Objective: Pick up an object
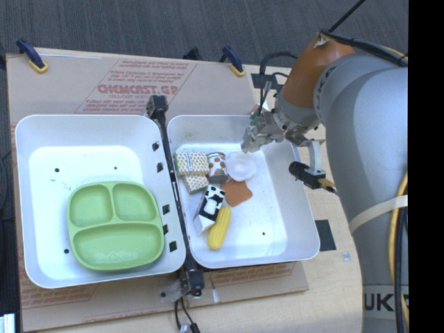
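Observation:
The right bin [284, 214] holds a small heap of toy food. There is a yellow corn cob [218, 229], a black-and-white block [212, 201], an orange-brown flat piece [239, 193], a pale round lid-like piece [241, 166], a spotted cup [216, 163] and a patterned cracker [191, 163]. My gripper [251, 140] hangs over the far side of this bin, just up and right of the pale round piece. I see nothing in it. The grey arm with its orange band [312, 68] comes in from the right.
In the left bin [41, 151] lies a green divided plate [114, 225]. A black clamp [157, 105] sits where the bins meet. Cardboard with red print [139, 85] lies behind the bins, and blue clips [31, 54] hold its far edge.

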Controlling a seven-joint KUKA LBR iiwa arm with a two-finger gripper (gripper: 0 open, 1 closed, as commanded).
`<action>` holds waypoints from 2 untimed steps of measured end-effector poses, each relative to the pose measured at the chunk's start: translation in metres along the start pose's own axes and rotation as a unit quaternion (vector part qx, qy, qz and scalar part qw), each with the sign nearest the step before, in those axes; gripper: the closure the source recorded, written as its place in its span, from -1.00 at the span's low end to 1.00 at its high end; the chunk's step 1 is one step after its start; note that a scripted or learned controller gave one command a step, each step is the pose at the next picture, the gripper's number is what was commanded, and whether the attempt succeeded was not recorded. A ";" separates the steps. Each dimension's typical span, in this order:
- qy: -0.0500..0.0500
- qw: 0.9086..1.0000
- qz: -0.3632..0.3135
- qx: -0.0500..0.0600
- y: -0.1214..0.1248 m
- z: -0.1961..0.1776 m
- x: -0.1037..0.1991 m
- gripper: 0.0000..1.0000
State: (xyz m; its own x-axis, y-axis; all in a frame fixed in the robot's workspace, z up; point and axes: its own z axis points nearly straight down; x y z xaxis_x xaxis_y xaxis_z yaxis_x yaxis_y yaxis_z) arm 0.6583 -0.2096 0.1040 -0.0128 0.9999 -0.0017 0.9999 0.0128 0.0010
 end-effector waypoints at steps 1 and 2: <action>0.000 1.000 0.000 0.000 0.000 0.000 0.000 -1.00; 0.000 1.000 -0.002 0.000 0.001 -0.011 0.001 1.00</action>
State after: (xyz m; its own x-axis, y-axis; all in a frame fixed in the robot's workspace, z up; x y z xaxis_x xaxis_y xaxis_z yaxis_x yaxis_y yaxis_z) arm 0.6589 -0.2090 0.1145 -0.0173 0.9998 -0.0022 0.9999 0.0173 0.0013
